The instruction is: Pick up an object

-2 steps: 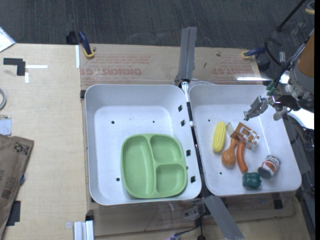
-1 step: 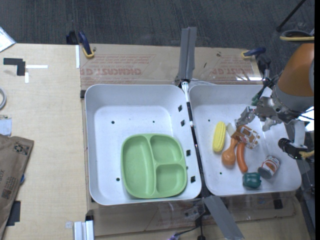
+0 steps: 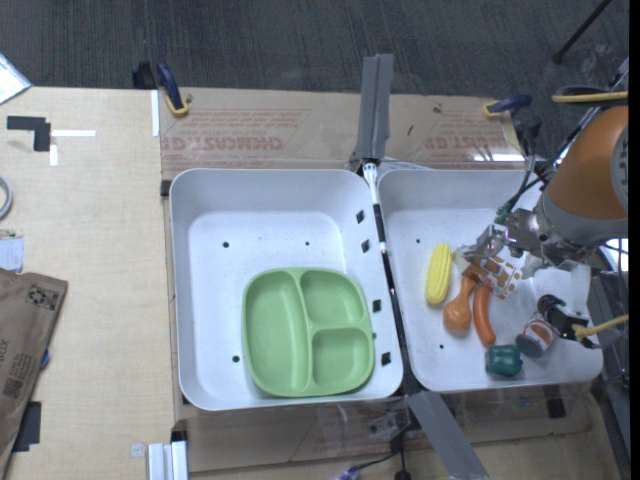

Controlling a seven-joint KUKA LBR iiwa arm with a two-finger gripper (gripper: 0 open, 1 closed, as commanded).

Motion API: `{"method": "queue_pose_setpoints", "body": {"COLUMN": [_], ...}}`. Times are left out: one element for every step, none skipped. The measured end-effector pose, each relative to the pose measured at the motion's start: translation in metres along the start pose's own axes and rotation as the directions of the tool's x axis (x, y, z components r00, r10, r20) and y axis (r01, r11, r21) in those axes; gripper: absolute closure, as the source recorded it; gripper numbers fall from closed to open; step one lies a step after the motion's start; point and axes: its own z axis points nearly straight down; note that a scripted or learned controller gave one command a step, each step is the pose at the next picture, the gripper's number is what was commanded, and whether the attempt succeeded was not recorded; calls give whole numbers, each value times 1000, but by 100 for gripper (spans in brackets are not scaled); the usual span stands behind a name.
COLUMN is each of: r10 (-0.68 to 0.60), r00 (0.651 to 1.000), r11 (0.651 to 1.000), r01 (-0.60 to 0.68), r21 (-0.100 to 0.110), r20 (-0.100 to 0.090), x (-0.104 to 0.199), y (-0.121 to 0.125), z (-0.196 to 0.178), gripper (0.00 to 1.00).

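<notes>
The right bin [image 3: 420,353] holds several toy foods. A yellow corn cob [image 3: 437,273] lies upright near the bin's middle. To its right are an orange carrot-like piece [image 3: 458,308] and a red-orange sausage [image 3: 484,318]. A green pepper [image 3: 503,361] and a small brown-and-white can [image 3: 537,336] rest near the front right corner. My gripper [image 3: 492,265] hangs low over the upper ends of the carrot piece and the sausage, just right of the corn. The wrist hides how it meets them.
The left bin [image 3: 200,268] contains a green divided plate [image 3: 308,330]. A grey divider bar [image 3: 376,108] stands behind the seam between the bins. Cables and a yellow hose [image 3: 590,95] run along the right side by the arm.
</notes>
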Motion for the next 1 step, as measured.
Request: {"method": "queue_pose_setpoints", "body": {"r10": [4], "r00": [1000], "r11": [1000], "r01": [-4], "r21": [-11], "r20": [5], "x": [-3], "y": [4], "z": [-13], "gripper": [100]}}
